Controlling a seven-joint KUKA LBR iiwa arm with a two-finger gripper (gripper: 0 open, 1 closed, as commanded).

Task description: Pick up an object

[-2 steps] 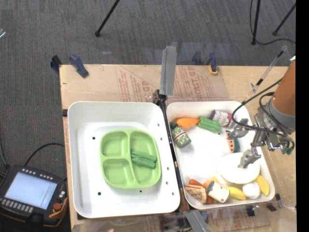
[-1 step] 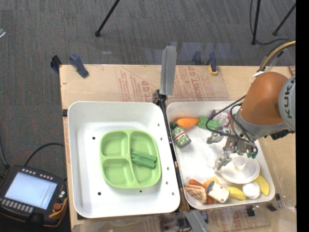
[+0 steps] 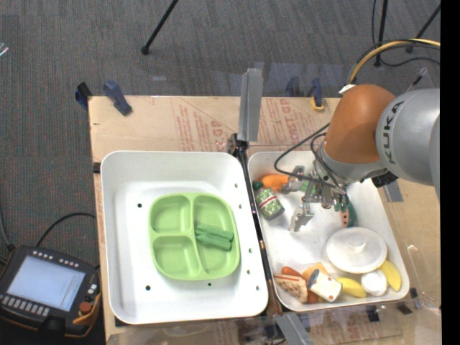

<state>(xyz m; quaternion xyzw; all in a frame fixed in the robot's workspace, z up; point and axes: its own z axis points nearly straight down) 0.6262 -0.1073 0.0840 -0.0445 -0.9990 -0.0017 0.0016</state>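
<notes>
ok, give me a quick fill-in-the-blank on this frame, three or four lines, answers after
1. The green divided plate sits in the ____ bin.
2. The dark green piece lies on the ____.
3. The gripper hangs over the ____ bin.
4. The white round lid lies in the same bin as the ____ banana.

Missing words: left; plate; right; yellow

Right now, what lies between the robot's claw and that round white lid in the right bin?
In the camera view, bare white bin floor separates the gripper from the white lid; nothing sits between them.
</notes>
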